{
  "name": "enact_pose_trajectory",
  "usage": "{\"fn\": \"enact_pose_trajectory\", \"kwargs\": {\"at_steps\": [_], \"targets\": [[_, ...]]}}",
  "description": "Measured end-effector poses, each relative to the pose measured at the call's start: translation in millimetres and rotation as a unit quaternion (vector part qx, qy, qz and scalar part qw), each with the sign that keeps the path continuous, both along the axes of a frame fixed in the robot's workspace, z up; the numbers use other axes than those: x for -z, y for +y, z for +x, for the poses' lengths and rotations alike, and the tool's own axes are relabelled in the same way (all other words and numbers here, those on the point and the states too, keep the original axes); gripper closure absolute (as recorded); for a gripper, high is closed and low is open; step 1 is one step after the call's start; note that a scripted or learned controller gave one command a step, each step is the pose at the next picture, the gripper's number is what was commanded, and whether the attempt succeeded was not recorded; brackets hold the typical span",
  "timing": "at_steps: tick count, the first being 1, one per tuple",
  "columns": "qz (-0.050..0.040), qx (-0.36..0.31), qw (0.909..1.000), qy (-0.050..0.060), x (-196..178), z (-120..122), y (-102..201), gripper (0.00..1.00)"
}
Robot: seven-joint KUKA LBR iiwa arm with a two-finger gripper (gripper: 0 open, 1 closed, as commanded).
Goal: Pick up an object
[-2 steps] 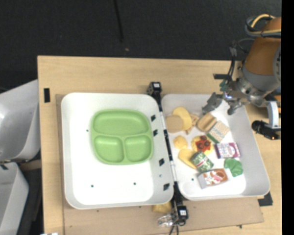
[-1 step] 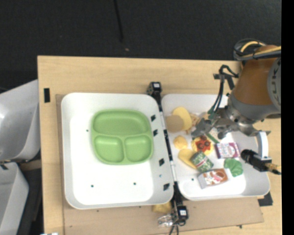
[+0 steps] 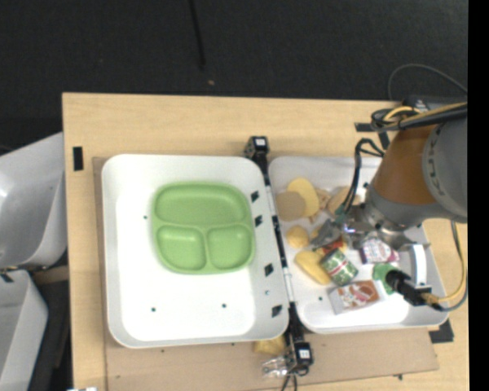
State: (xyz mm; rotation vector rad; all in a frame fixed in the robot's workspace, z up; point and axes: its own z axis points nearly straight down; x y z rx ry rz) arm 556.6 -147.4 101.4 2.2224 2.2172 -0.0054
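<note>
The wooden bench [image 3: 187, 125] shows a wide bare strip along its far edge and a narrower one down its left side. On it, the left bin [image 3: 130, 300] has open white floor all around a green divided plate [image 3: 202, 225], which lies flat near the bin's middle with one long compartment toward the far side and two smaller ones nearer the camera. The plate's compartments hold nothing visible. A row of black clips runs down the seam between the two bins.

The right bin [image 3: 375, 320] is crowded. Near its left wall lie a tan round piece [image 3: 292, 206] and a yellow piece [image 3: 304, 190], with another yellow block [image 3: 311, 267] closer to the camera. Beside that sits a small can with a red and green label [image 3: 339, 265], and a flat red packet [image 3: 357, 294] lies toward the near rim.

The gripper [image 3: 348, 222] hangs low over this pile, just above the can; whether its jaws are spread or closed on anything cannot be told. The grey arm [image 3: 407, 177] covers the bin's far right corner, leaving little free room there.
</note>
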Motion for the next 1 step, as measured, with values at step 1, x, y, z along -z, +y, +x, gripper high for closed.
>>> {"fn": "enact_pose_trajectory", "kwargs": {"at_steps": [1], "targets": [[0.0013, 0.003, 1.0000, -0.002, -14.2, 1.4, 0.5, 1.00]]}}
